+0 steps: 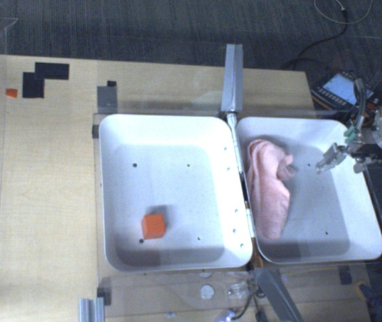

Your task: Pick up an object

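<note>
Two glossy white bins point(177, 129) are set on pale wood; the gripper's point(329, 158) opening cannot be told.

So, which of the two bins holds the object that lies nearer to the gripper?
The right bin. It holds the pink cloth, close to the gripper. The left bin holds the orange block, far off.

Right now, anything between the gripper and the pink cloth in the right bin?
Nothing visible. The gripper hangs over the right bin, with bare bin floor between it and the pink cloth along that bin's left wall. The orange block sits apart in the left bin.
</note>
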Robot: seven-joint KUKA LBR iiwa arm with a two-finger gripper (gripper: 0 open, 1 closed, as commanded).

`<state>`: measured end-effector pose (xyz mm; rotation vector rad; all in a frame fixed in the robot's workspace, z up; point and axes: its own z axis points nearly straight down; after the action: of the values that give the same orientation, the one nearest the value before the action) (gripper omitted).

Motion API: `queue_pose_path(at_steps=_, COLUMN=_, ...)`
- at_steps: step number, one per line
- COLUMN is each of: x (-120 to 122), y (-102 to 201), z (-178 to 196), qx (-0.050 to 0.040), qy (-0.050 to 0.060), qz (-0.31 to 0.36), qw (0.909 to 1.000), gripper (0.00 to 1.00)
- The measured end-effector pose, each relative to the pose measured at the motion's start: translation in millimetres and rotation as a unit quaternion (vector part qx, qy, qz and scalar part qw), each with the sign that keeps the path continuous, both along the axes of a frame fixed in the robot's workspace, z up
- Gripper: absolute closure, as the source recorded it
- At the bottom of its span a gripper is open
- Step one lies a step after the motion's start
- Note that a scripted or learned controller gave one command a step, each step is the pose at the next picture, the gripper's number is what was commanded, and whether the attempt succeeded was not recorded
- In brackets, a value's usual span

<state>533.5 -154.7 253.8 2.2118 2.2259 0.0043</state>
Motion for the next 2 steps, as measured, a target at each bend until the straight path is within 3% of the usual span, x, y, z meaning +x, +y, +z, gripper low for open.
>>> queue_pose_path(at_steps=1, x=28, y=15, z=-157, qx=-0.0007, qy=-0.003, qz=0.067, qw=0.9977, gripper=0.0)
queue_pose_path(at_steps=2, x=116, y=20, z=-167, qx=-0.0008, qy=-0.002, qz=0.103, qw=0.9946, gripper=0.0)
